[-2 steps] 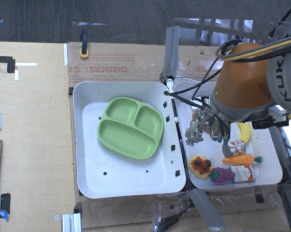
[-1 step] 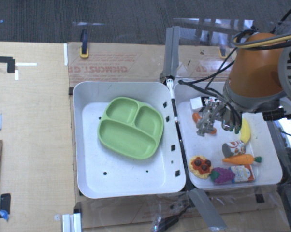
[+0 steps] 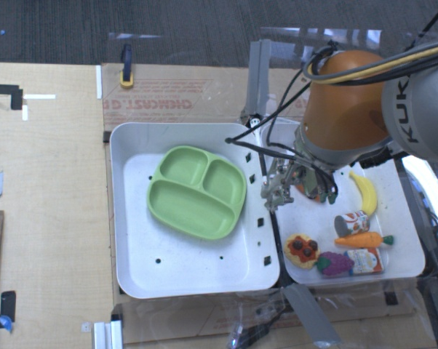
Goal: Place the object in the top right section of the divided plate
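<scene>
A: The divided plate (image 3: 197,193) lies in the left bin (image 3: 132,267). It is light green, with two small sections far and one big section near.

B: And the gripper (image 3: 277,191)?

A: It hangs over the edge between the bins. Whether it is open or carries something, one cannot tell.

B: So which step?

A: Probably the carrying. Next it should go left, to the top right section.

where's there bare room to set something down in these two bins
Left bin: bare floor all round the green divided plate, widest along the near wall; all three plate sections are bare. Right bin: crowded with banana, carrot, grapes and tart.
</scene>
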Controlling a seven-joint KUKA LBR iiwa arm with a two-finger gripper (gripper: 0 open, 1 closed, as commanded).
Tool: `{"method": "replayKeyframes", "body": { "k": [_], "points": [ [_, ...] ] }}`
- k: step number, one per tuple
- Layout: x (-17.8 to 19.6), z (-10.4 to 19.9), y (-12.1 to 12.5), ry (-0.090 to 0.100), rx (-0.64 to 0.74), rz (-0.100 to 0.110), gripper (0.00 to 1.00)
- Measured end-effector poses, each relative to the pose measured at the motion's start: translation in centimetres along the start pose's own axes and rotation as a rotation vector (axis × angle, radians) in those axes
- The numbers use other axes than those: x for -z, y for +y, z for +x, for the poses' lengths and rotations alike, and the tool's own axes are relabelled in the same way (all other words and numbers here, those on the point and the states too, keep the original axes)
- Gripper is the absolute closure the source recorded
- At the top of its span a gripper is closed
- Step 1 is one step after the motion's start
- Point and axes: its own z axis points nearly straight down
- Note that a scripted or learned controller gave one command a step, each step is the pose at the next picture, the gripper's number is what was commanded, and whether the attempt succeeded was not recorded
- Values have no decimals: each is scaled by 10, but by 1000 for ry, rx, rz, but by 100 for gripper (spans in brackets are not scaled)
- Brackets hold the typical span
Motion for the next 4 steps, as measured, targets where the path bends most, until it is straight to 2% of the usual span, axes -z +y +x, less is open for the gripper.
{"method": "replayKeyframes", "body": {
  "k": [1, 2, 3, 4],
  "points": [
    [119, -32, 13, -4, 115, 0, 100],
    [40, 58, 23, 1, 105, 0, 100],
    [39, 6, 61, -1, 54, 0, 100],
    [11, 36, -17, 0, 139, 1, 100]
  ]
}}
